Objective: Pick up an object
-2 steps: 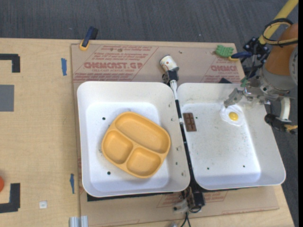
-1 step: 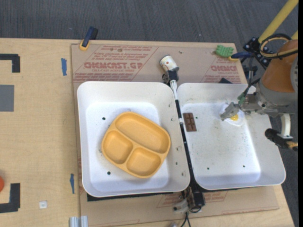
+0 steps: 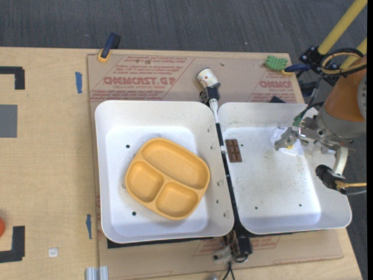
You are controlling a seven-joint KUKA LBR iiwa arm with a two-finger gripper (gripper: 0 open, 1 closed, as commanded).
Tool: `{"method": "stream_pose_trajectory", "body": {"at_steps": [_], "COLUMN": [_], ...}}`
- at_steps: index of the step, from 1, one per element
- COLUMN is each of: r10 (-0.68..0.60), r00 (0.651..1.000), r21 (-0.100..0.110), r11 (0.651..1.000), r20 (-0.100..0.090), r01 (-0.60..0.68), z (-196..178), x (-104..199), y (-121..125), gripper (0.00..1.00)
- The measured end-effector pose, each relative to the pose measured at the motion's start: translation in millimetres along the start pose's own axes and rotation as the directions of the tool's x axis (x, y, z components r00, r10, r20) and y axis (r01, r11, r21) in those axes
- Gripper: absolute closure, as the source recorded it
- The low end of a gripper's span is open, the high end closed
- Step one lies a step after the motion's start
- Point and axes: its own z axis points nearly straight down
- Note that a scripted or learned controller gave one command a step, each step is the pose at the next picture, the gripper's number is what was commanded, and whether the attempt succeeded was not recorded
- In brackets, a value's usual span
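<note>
One yellow three-compartment plate (image 3: 168, 178), left bin (image 3: 111, 156), tool (image 3: 289, 137) state unclear

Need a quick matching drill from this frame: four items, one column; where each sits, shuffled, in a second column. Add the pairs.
Items
1. yellow divided plate
2. brown block
3. gripper
4. green clamp

Places
A. left side of the right bin, near the divider
B. on the board's far edge, behind the right bin
C. inside the left bin
D. over the right bin's far right part

Pairs: 1-C, 2-A, 3-D, 4-B
</note>
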Motion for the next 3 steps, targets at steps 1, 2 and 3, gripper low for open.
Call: {"method": "stream_pose_trajectory", "body": {"at_steps": [1,2,3], "r10": [0.234,0.323,0.217], "r00": [0.972,0.946,0.976], "r21": [0.021,0.032,0.028], "r11": [0.972,0.946,0.976], "r20": [-0.003,0.016,0.014], "r01": [-0.234,-0.323,-0.217], "z": [2.4,13.1,14.7], "x": [14.1,6.6,36.1], "y": [58.4,-11.6,54.7], "gripper": [0.00,0.00,0.00]}}
